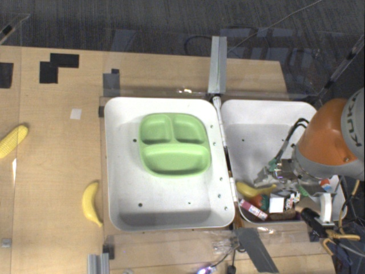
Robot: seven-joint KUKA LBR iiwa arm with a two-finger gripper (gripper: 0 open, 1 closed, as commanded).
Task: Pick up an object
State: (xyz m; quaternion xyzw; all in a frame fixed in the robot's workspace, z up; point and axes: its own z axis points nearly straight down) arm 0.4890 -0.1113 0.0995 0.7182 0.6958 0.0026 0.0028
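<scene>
Wooden bench top against dark carpet, bearing two shallow white bins side by side.

Camera view, left to right. Yellow plastic corn cob and yellow toy banana loose on the bench, outside the bins and out of play. Left white bin holding a pale green divided plate, flat and near the centre. Right white bin bare across its far half, with small objects crowded into the near corner: a yellow curved piece, a dark red tube-like item and a small white box, touching or overlapping one another. Grey arm with orange band reaching in from the right, gripper lowered over that heap, presumably because candidates for pickup cluster there. Gripper just above or against the yellow curved piece; contact uncertain, cables and clutter masking the tip. Open or closed state impossible to tell; nothing visibly held.
</scene>
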